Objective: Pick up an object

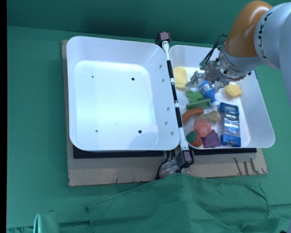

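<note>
We have the gripper [204,81] low over the far part of the right bin [264,130], right at a small blue-and-white bottle [207,92] lying among the toys, and we cannot tell how the tool is set or whether it grips anything. To do this well, we judge we should settle squarely on the bottle's smooth, rounded body and lift straight up, clear of the soft green piece [196,98] touching it on the left and the yellow block [233,90] just to its right
</note>
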Robot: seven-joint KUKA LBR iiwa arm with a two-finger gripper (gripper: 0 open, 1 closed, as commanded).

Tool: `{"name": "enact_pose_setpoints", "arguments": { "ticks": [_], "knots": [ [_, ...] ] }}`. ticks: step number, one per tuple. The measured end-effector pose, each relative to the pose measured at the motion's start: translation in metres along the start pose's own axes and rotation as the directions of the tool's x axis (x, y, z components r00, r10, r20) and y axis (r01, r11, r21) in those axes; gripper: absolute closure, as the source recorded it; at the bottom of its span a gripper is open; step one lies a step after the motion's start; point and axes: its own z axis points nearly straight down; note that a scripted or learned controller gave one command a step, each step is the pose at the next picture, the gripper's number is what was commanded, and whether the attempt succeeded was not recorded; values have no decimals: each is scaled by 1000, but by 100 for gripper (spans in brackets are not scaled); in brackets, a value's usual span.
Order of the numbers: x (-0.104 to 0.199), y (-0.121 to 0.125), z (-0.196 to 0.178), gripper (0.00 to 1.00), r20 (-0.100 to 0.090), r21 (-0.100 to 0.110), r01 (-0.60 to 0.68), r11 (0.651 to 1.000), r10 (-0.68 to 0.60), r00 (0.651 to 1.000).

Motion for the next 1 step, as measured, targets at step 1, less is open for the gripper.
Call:
{"name": "enact_pose_setpoints", "arguments": {
  "ticks": [1],
  "knots": [
    [-2,3,-12,100,2,-7,-2,1000,2,1000]
  ]
}}
